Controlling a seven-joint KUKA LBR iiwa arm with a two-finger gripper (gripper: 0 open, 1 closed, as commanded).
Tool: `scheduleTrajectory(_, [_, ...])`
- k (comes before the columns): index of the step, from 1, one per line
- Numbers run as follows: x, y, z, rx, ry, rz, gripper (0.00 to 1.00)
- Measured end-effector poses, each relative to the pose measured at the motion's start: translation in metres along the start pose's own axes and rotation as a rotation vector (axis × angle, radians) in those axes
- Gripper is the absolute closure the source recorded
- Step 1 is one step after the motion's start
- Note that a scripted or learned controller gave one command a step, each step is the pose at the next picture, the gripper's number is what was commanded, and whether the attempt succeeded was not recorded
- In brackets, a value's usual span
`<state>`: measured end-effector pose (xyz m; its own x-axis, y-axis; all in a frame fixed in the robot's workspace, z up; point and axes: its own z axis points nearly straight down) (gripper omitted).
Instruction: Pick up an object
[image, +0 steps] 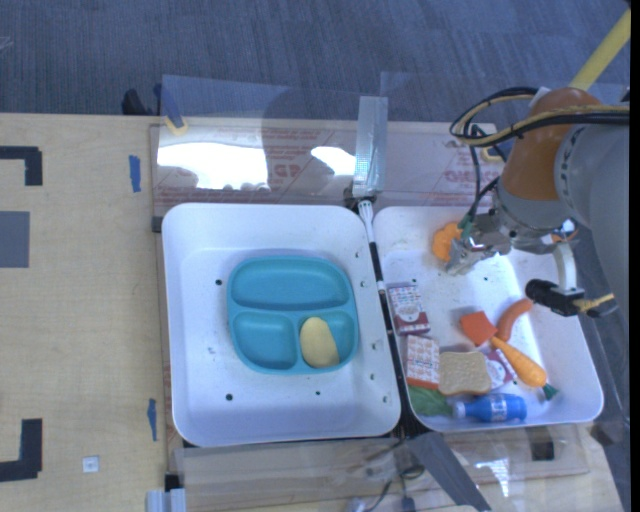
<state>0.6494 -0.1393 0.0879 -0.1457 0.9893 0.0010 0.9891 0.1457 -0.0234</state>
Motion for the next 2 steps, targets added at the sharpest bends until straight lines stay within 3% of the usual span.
scheduleTrajectory(1, [0.0049, 0.0062, 0.0018, -0.024, -0.001, -0.006, 0.0])
scheduleTrajectory(2, [0.013, 0.0128, 0.0019, 0.008, 0.003, 0.16, 0.0])
